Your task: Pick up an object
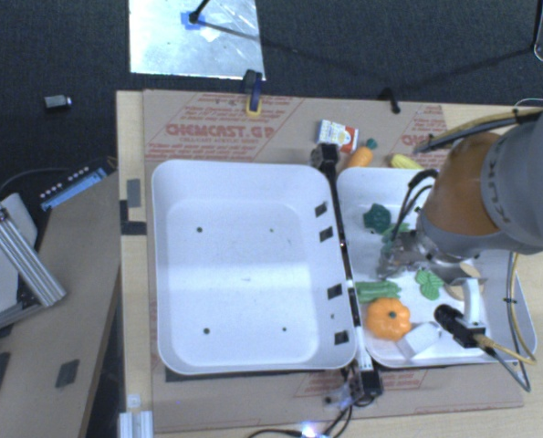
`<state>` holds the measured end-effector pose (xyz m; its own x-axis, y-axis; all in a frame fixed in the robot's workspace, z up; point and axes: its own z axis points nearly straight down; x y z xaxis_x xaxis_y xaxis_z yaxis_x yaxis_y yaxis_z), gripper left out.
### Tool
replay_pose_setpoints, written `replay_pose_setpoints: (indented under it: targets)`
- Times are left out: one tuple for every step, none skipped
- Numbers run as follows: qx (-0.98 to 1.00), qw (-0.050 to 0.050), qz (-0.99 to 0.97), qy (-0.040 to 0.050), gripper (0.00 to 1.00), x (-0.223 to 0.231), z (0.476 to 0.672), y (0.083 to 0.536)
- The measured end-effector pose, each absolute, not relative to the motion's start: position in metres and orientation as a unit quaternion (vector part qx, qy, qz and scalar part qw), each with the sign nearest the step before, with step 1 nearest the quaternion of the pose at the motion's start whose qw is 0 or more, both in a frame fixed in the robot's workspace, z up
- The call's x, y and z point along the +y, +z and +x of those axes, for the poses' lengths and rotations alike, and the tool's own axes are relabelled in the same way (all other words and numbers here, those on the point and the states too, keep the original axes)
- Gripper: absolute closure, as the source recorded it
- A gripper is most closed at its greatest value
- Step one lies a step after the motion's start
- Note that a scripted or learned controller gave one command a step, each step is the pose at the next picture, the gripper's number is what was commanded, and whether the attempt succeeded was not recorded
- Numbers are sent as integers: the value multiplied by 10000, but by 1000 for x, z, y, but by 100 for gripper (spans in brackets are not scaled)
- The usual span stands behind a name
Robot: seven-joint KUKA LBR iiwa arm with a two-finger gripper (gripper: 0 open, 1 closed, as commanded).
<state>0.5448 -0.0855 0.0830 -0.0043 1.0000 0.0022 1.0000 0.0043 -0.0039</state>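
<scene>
Objects: toy food lying loose in the right bin (490, 349), under the arm (490, 190).
Surface: desk (134, 272) carrying printed cardboard (216, 128) and two white bins; left bin (244, 263) sitting beside the right.
Room: dark carpet (52, 35) lying behind.
Look: orange pumpkin (388, 318), green pod (377, 290), dark green piece (377, 216).
Axis: pod lying left-right.
Pincer (397, 261): hanging above the pod; finger spacing, cannot tell.

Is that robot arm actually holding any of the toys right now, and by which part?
It cannot be told. The gripper is down in the right bin among the toys, but nothing is visibly between its tips.
</scene>
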Motion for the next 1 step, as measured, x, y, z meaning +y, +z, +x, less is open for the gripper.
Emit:
replay_pose_setpoints:
  targets:
    - [-7066, 15, -7076, 9, 100, -90, 484, 84]
